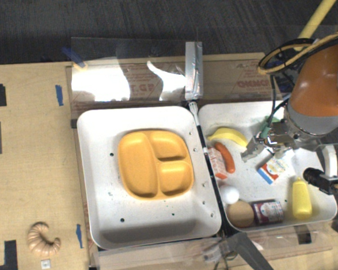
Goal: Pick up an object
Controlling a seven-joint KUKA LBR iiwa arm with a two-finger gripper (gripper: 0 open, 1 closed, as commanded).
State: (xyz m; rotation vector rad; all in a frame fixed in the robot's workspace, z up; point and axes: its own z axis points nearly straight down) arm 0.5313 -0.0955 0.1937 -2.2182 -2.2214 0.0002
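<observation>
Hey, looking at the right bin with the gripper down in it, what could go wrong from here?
The gripper hangs among crowded items: closing could catch the yellow banana and the red hot dog together. The small white, red and blue packet lies flat, so the gripper may slide off it.

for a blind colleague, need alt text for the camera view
The grey and orange arm's gripper hovers over the right bin, above a banana, hot dog, small card, yellow bottle and jar. The left bin holds a yellow divided plate; a croissant lies on the bench.
</observation>
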